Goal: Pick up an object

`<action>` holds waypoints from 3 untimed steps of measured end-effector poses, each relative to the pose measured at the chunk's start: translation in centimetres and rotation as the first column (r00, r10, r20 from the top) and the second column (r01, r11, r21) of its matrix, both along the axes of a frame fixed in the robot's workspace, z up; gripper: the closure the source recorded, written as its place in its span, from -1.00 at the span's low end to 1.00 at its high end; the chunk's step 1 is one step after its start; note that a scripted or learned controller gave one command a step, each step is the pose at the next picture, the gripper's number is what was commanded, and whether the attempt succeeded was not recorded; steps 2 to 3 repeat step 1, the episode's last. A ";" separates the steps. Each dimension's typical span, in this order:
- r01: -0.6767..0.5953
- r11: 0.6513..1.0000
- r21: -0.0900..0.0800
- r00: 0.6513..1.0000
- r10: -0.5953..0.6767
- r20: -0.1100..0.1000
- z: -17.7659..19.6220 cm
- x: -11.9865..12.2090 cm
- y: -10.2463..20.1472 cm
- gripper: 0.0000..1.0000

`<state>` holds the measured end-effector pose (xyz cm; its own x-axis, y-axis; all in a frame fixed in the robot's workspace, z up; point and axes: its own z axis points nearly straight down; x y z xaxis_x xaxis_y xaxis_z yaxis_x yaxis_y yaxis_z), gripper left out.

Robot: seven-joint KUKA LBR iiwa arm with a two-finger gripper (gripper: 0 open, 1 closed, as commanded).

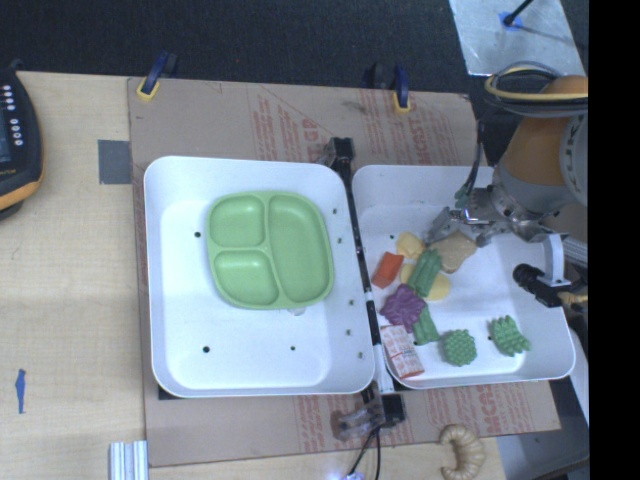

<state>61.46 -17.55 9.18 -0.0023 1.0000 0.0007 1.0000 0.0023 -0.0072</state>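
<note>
since the small green ridged plastic toy vegetable (425, 271) looks light, stiff and slippery, its narrow middle is judged best gripped; hand (462, 219) state cannot be told.

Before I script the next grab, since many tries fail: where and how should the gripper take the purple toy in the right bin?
Probably from straight above, across the purple toy's upper-left lobes. Its left side faces bare bin floor, while a green piece crowds its upper right and another its lower right. The lumpy top could slip, so close low.
</note>
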 end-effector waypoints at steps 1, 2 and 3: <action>-0.001 1.000 -0.002 1.000 0.001 0.003 1.1 0.2 -0.2 1.00; -0.001 1.000 -0.002 1.000 0.001 0.003 1.1 0.2 -0.2 1.00; -0.001 1.000 -0.002 1.000 0.001 0.003 1.1 0.2 -0.2 1.00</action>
